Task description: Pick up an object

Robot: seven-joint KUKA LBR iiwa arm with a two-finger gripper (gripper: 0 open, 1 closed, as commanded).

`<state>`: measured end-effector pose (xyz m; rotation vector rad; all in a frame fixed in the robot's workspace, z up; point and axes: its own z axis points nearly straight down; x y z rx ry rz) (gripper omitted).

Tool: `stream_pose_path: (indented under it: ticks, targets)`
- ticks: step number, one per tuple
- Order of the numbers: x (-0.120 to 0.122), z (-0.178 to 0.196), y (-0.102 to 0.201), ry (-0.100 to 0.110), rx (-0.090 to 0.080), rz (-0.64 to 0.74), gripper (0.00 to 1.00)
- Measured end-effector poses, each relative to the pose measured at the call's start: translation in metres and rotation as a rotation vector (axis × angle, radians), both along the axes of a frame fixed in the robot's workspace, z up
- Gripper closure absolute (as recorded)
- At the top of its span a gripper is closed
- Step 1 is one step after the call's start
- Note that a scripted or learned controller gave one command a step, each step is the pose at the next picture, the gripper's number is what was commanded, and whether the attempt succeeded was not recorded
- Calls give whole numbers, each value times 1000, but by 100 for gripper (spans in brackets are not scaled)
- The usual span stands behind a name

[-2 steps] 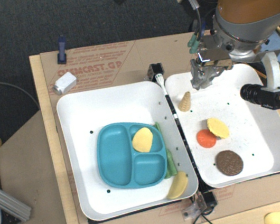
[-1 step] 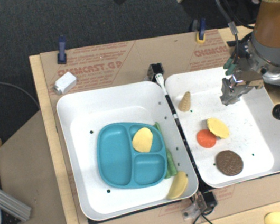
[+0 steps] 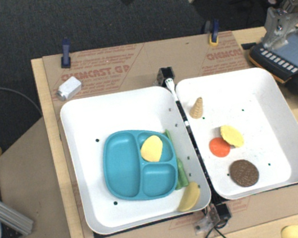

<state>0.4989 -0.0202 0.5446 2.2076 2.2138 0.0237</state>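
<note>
On the right side of the frame, where the arm reaches in, nothing tells how the gripper stands, so its state cannot be told.

Candidate objects lie in both bins. Toward the upper left of the right bin lies a small tan cone, close to the bin's left wall. Near the bin's middle, a red-orange round piece touches a flat yellow piece on its upper right. Below them, apart from both, a brown round cookie lies flat.

Across the shared edge, the left bin bears a blue divided plate. A yellow rounded piece sits in the plate's upper right compartment. A green item pokes out from beneath the plate's right edge, and a yellow banana lies in the bin's lower right corner.

Both bins rest on a cardboard sheet, held at its upper edge by two clamps. A small white block lies on the sheet at upper left. A teach pendant sits at the upper right.
</note>
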Motion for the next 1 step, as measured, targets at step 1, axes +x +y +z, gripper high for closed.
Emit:
stream_pose_path:
  ticks: [1]
  targets:
    - [-21,-107,3,33,0,-4,100]
